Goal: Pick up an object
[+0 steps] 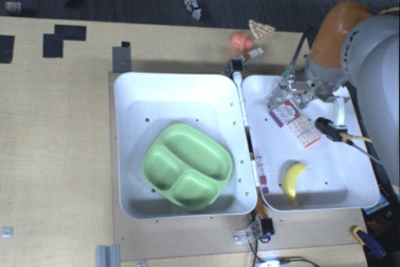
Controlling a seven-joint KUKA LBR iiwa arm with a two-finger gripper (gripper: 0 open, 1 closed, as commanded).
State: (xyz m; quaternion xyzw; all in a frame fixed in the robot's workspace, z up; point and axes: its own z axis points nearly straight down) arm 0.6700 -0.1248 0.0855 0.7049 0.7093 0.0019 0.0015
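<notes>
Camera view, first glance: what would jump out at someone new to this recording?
The big green divided tray lying in the left bin draws the eye first. Next comes the grey arm with its orange band, reaching into the right bin with its gripper low over red-patterned cards. A yellow banana lies near that bin's front edge.

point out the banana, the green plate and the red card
banana (pixel 293 179): camera view, middle of its curve
green plate (pixel 187 164): camera view, ridge between its compartments
red card (pixel 284 113): camera view, centre of its face
</notes>
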